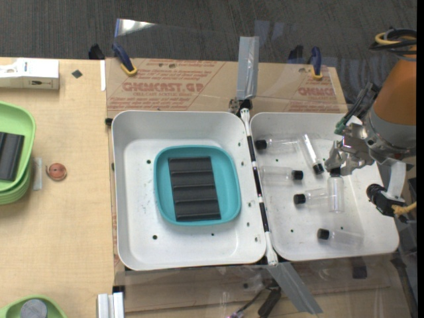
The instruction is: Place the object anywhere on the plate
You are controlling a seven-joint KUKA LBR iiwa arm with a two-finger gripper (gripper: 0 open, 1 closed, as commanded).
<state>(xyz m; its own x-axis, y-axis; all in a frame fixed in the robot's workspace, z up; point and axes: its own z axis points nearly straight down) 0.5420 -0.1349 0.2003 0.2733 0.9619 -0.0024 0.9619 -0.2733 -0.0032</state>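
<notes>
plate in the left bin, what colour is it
Teal plate, with a dark ridged insert; camera view.

Bright and even, lit from overhead, with soft and short shadows. Glares a little on the white bins [132, 177], mostly along the rims, and washes out the clear tubes [334, 194] almost fully against the white floor; only the black caps read well. Shines faintly on the clear plastic sheets [136, 26] at the back. Stays fairly sharp in the middle, turns softer toward the corners. Darkens on the grey carpet [199, 12] at the top.
</notes>
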